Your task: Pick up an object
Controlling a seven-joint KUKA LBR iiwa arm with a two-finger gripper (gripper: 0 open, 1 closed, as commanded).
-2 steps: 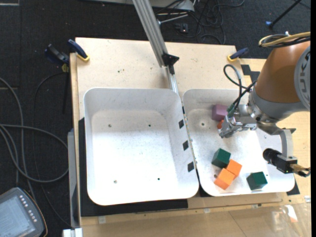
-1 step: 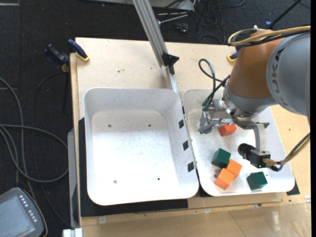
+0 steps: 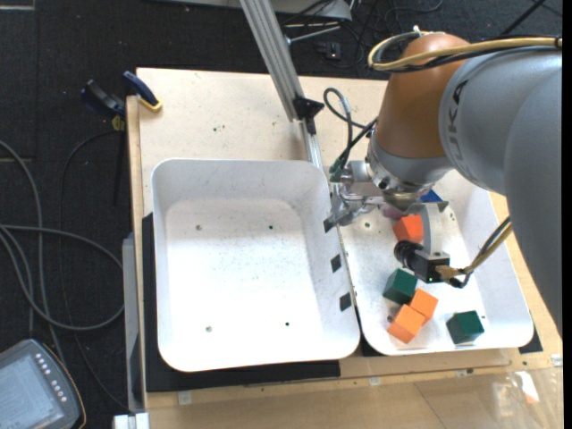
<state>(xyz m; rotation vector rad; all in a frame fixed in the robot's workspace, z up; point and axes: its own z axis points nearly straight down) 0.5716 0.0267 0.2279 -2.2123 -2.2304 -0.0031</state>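
My gripper (image 3: 343, 207) hangs low over the right bin (image 3: 509, 329), close to that bin's left wall, with the bulky grey and orange arm covering much of the bin's far half. Just to the gripper's right lies a red-orange block (image 3: 408, 229). Nearer the front lie a dark green cube (image 3: 399, 286), two orange cubes (image 3: 424, 304) (image 3: 405, 325) and another green cube (image 3: 465, 326). A blue piece (image 3: 431, 197) and a pinkish piece (image 3: 393, 211) peek out from under the wrist. Nothing shows between the gripper's tips.
The left bin (image 3: 170, 239) stands directly beside the right one, their rims meeting near the gripper. A slanted metal rail (image 3: 273, 47) rises behind the bins. A blue and yellow clamp (image 3: 134, 92) grips the bench's far left corner.
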